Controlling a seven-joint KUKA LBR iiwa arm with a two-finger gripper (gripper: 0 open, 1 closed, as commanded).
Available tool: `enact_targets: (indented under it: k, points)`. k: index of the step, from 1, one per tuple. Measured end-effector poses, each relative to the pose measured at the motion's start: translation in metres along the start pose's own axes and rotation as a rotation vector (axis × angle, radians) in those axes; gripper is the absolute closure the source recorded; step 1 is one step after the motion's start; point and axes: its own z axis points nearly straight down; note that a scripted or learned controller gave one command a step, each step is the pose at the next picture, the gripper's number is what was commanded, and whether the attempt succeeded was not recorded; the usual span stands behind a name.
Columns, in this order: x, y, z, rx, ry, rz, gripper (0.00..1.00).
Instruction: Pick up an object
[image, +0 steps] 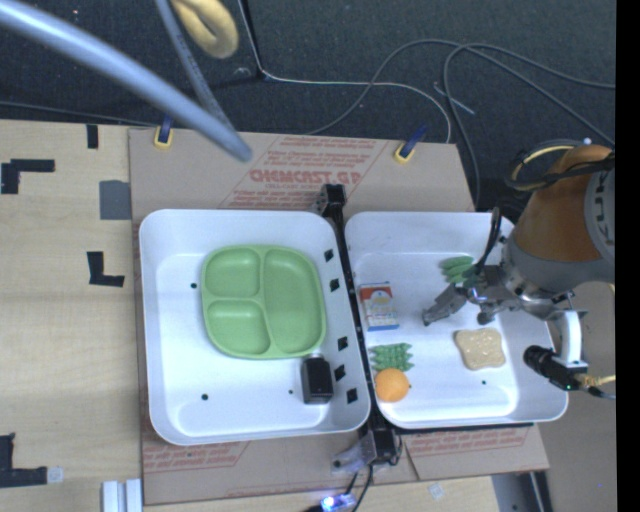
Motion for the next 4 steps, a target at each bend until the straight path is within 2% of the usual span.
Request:
enact_targets:
  k: [1, 2, 3, 4]
  points:
    - [-0.004, -0.005, 0.046, -0.001, -0.001, 0.000, 0.00]
    - [-0.004, -0.004, 0.033, -0.005, -0.001, -0.001, 1.00]
    - [-0.008, -0.009, -0.012, -0.010, -0.002, 0.000, 1.00]
    - [-0.009, -0.002, -0.057, -0.011, -0.003, -0.001, 1.00]
